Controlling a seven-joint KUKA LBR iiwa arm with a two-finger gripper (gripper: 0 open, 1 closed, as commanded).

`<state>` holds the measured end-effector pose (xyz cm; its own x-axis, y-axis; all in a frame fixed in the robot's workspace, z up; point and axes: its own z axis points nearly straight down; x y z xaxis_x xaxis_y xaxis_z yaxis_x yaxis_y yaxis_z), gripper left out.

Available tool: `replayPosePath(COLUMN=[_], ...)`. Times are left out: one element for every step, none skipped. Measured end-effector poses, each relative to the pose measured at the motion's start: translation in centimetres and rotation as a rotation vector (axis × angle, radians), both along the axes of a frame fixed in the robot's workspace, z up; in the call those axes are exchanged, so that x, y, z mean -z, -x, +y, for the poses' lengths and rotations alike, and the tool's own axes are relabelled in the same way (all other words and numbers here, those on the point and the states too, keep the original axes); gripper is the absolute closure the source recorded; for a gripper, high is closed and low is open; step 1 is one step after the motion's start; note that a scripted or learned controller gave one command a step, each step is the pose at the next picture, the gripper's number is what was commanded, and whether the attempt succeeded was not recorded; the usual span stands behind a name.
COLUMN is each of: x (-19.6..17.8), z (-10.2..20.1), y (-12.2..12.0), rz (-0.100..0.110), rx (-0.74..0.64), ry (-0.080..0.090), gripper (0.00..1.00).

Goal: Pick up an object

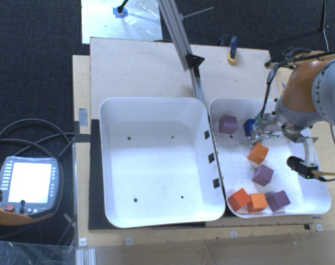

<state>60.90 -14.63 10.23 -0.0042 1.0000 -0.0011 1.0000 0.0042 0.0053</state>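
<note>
- The right-hand shallow white plastic bin (322, 200) is being taken as the landmark for every place below.
- The grey arm with the orange band (317, 87) is being seen reaching in over the far right part of that bin.
- The two-finger metal gripper (260, 132) is being seen low over the far middle of the bin's floor, just beside a small blue block (248, 127).
- Whether the gripper's fingers are parted or closed cannot be told, and no object is being shown clearly between them.
- The small blue block is being partly hidden by the gripper; whether it is being touched cannot be told.
- A purple cube (228, 123) is being seen lying in the bin's far left part, just left of the blue block.
- An orange cube (257, 153) is being seen resting near the middle of the bin, just on the near side of the gripper.
- A second purple cube (262, 174) is being seen lying just nearer than that orange cube.
- Along the bin's near wall, three cubes are being seen in a row: a red-orange cube (239, 199), a smaller orange cube (257, 202) and a third purple cube (277, 200).
- The left-hand shallow white plastic bin (109, 148) is being seen side by side with the landmark bin, their rims touching.
- A grey teach pendant with a lit screen (26, 189) is being seen well to the left of both bins.
</note>
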Motion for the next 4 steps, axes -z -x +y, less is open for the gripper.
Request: replayPosePath(x=[-5.8, -10.4, -12.3, -11.6], z=[0.5, 0.2, 0.2, 6.1], y=[0.6, 0.8, 0.7, 0.9], rz=[-0.002, -0.002, 0.001, 0.004], rx=[0.0, 0.001, 0.0, -0.006], ry=[0.0, 0.0, 0.0, -0.003], gripper=[1.0, 1.0, 1.0, 1.0])
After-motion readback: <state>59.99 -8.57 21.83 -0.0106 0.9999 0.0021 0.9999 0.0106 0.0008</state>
